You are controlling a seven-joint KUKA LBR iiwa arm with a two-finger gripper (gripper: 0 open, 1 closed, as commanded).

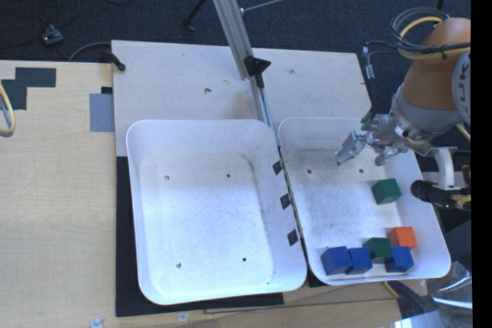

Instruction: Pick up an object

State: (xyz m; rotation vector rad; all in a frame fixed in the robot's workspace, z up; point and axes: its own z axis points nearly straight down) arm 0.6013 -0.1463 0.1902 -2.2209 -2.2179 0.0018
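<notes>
In the right bin [323,188] a green block [386,190] lies alone near the right wall. Along the front edge sits a cluster: two blue blocks [345,260], a dark green block [377,247], an orange block [402,236] and another blue block [399,260]. My gripper [363,150] hangs over the far part of this bin, up and left of the lone green block. Its two fingers are spread apart with nothing between them.
The left bin [200,203] lies beside the right one, with black clips [281,184] along their shared wall. A slanted aluminium rail [231,19] rises behind the bins. The arm's orange band [442,50] is at the right edge.
</notes>
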